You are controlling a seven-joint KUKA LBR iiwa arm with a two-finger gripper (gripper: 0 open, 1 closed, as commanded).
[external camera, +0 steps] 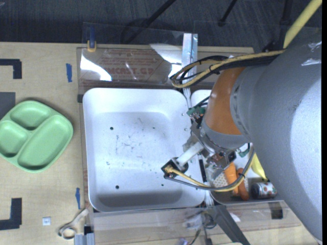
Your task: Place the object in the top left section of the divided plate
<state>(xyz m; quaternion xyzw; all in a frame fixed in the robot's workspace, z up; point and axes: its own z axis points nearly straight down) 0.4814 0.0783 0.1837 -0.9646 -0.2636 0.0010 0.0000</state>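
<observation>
The tool [215, 166] hangs low over the right bin [200, 97], probably lining up a pick; open or closed, I cannot tell. At its 4 o'clock lie an orange piece [231, 173] and a can [263, 189], so the object is likely one of these. At 9 o'clock is the left bin [92, 137]. Beyond it, on the table [41, 70], the green divided plate [66, 126] holds nothing.
</observation>
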